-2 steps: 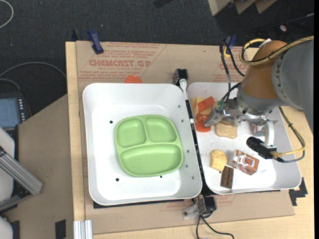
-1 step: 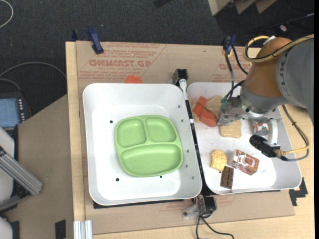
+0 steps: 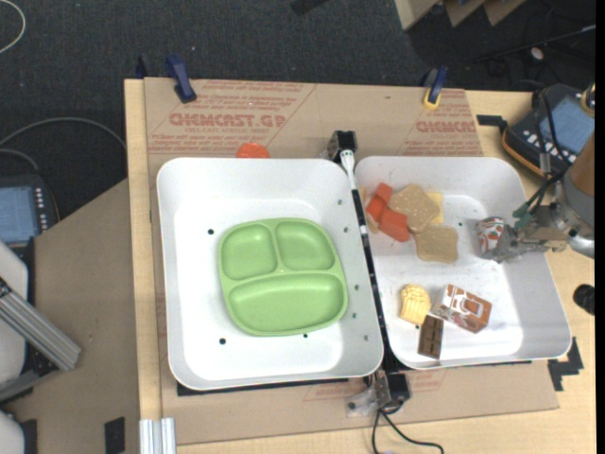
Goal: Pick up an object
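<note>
My gripper (image 3: 503, 245) sits low at the right side of the right bin (image 3: 529, 334), reaching in from the right, and its tip is right up against a small crumpled grey-and-red object (image 3: 489, 235) that lies on the bin floor near the right wall. At this slant I cannot tell whether my jaws are parted or closed, nor whether that object is between them or merely touching them. I judge it to be light and soft, something like a squashed wrapper or small plush piece, so it should give under pressure and lift with little force; I would take it across its middle, where it is bulkiest, and not by a loose edge that could fold away. The other things in this bin look like light toy food: 2 tan bread-like slices (image 3: 423, 220), stiff and flat, lying against orange-red blocks (image 3: 386, 214) near the inner wall; a small yellow piece (image 3: 413, 304); a dark brown bar (image 3: 431, 336); and a red-and-white carton-like piece (image 3: 466, 307), the last 3 close together toward the near edge. The flat ones sit low and would be harder to grip from above. The left bin (image 3: 189, 253) holds a green divided plate (image 3: 282, 276), smooth and probably slippery, wide for my jaws.
</note>
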You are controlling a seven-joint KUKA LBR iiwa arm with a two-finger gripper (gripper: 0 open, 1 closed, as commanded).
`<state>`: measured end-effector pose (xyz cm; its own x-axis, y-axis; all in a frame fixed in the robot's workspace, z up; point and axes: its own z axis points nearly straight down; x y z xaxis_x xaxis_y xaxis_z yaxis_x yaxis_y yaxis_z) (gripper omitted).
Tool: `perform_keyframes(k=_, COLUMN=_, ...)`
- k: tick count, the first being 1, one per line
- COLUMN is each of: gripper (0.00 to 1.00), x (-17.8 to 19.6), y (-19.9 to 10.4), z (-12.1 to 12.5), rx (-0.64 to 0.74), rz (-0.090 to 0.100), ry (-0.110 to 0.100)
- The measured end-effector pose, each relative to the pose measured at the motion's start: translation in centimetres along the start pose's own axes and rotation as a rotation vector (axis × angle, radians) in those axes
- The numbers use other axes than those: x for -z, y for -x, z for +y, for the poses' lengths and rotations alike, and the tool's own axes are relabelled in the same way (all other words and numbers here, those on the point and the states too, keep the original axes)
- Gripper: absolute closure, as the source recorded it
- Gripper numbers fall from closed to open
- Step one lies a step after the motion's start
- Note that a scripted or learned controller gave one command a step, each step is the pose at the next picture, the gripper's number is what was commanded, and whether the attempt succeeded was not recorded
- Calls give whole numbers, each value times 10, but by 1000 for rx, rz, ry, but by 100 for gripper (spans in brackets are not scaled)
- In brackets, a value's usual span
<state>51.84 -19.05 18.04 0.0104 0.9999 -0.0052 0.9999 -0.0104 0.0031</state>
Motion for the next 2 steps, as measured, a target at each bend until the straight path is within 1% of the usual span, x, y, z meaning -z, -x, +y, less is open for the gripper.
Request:
perform_keyframes(k=1, gripper=0, x=-5, y=-7, z=3, rx=10, rz=5, ry=-2)
perform_keyframes(k=2, gripper=0, x=-68, y=6, z=71, rx=12, rz=-5, ry=24)
